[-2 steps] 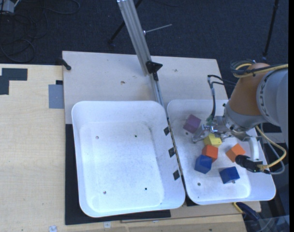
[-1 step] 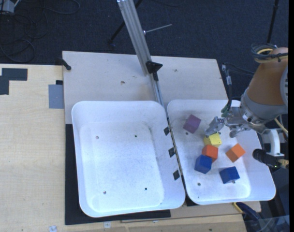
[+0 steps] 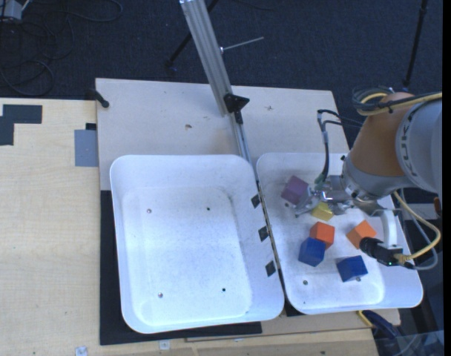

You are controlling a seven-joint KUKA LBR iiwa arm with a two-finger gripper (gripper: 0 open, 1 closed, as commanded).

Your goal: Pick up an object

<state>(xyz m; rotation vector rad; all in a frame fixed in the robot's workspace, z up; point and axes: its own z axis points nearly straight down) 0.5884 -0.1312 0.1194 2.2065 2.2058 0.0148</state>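
The right bin [image 3: 337, 295] holds several small blocks: a purple one [image 3: 294, 190], a yellow one [image 3: 323, 212], two orange ones [image 3: 323, 233] [image 3: 362, 233] and two blue ones [image 3: 311, 252] [image 3: 351, 268]. My gripper [image 3: 322, 197] hangs low over the bin's upper middle, between the purple block and the yellow block, just above the yellow one. The grey and orange arm [image 3: 389, 147] comes in from the right and covers the bin's upper right corner.
The left bin [image 3: 136, 176] lies beside the right one, with a divider carrying black clips [image 3: 262, 232] between them. A slanted aluminium rail [image 3: 211, 58] rises behind the bins. Cables [image 3: 403, 254] trail along the right bin's right edge.
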